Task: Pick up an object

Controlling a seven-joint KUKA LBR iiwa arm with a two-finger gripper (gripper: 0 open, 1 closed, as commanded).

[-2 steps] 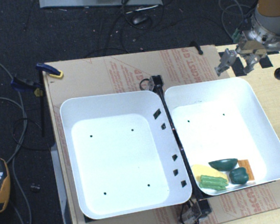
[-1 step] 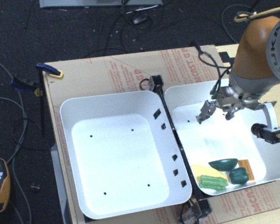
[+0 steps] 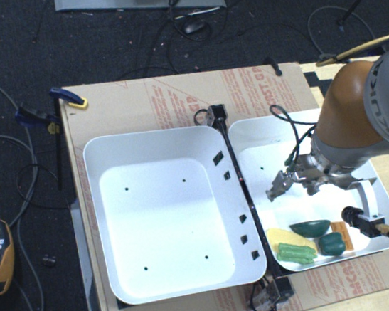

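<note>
My gripper [image 3: 292, 188] hangs over the middle of the right bin [image 3: 266, 130], with the grey and orange arm reaching in from the right. Its fingers stand apart, open, and nothing shows between them. Below it, along the bin's front edge, lie a yellow piece [image 3: 280, 236], a ridged green object [image 3: 296, 252], a dark teal bowl-shaped object [image 3: 310, 228], a teal block [image 3: 330, 243] and an orange piece [image 3: 342, 233]. The gripper is above and a little behind the dark teal object, apart from all of these.
The left bin [image 3: 107, 199] stands beside the right one, with a black divider strip [image 3: 241, 188] between them. Both rest on a cardboard sheet [image 3: 172, 97]. A black part of the arm [image 3: 354, 220] hangs near the right bin's front right corner. Cables cross the dark floor around.
</note>
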